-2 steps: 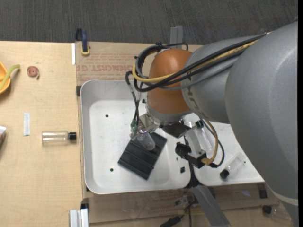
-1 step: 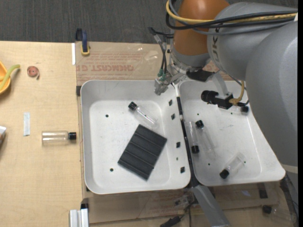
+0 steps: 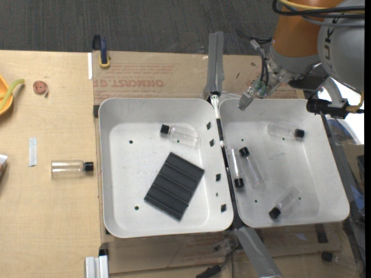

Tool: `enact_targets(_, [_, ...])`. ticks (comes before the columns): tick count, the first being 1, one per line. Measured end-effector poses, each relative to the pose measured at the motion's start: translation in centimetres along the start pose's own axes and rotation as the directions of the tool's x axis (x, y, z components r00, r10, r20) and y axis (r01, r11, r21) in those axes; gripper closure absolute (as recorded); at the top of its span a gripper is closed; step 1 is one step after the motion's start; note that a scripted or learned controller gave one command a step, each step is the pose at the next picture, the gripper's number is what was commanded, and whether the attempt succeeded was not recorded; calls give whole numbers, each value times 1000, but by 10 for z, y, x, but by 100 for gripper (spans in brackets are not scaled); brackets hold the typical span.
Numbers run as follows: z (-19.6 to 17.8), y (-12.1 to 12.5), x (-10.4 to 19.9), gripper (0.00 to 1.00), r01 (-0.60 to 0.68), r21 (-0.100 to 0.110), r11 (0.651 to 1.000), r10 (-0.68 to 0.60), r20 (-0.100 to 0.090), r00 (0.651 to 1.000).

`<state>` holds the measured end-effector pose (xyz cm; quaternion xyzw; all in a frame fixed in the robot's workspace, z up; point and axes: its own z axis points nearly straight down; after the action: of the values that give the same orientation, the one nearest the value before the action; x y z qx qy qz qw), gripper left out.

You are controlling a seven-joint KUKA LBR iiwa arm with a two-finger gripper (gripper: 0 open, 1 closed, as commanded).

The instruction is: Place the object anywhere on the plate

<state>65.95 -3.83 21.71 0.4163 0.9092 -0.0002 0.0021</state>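
Note:
A black ribbed plate lies flat and askew in the left bin. A clear vial with a black cap lies above it in the same bin, apart from the plate. Several more clear black-capped vials lie in the right bin: one at the upper right, two side by side near the left wall, one at the lower middle. My gripper hangs over the right bin's top left corner, tilted down and to the left, well away from the plate. I see nothing in it.
The divider between the bins runs just left of my gripper. On the wooden bench to the left lie another vial, a small red disc and a yellow-orange item. A blue clamp stands behind the left bin.

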Motion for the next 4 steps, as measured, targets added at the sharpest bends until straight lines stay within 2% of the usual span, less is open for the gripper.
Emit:
enact_targets(1, [26,-28,114,100,228,1,974,-228,-5,974])
enact_targets(2, [122,-29,214,100,298,-3,955,-298,-4,955])
enact_targets(3, [25,4,161,100,392,-1,920,-392,-3,920])
enact_targets(4, [-41,142,191,100,701,-4,713,-701,1,713])
